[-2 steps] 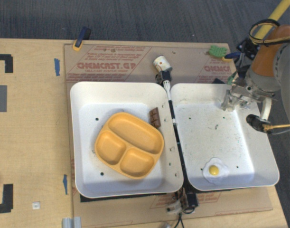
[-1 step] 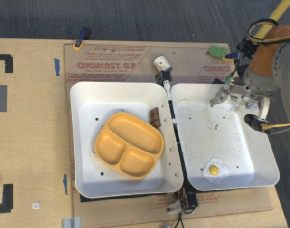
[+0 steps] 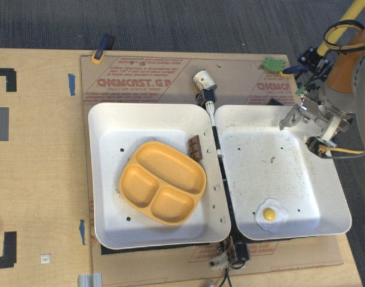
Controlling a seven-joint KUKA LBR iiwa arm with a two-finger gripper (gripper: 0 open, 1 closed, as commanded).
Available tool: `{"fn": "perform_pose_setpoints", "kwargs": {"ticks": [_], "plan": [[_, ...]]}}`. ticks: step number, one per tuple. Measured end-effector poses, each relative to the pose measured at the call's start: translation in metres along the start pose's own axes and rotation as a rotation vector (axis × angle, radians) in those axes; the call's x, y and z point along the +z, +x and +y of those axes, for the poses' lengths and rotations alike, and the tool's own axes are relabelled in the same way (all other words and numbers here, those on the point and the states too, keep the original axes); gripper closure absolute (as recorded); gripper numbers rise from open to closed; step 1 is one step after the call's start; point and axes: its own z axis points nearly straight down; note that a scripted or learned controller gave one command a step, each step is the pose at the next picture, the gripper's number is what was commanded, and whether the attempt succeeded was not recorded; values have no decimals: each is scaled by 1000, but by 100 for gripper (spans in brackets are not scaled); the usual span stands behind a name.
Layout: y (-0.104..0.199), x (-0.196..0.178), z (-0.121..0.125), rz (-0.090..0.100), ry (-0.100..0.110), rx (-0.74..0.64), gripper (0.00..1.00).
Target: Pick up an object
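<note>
Currently gripper (image 3: 306,119) over right bin (image 3: 325,187) rim, can't tell its state | fried egg (image 3: 269,213) flat, I expect slip | tray (image 3: 163,182) too wide

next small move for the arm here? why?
Probably swing the gripper in from the upper right corner of the right bin toward the fried egg toy near that bin's front edge. The egg lies alone on open floor, while the yellow divided plate and brown piece sit farther off in the left bin.
</note>
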Motion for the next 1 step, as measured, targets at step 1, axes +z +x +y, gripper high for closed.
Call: {"fn": "perform_pose_setpoints", "kwargs": {"ticks": [1], "plan": [[-57,17,-84,11,-8,-70,0]]}}
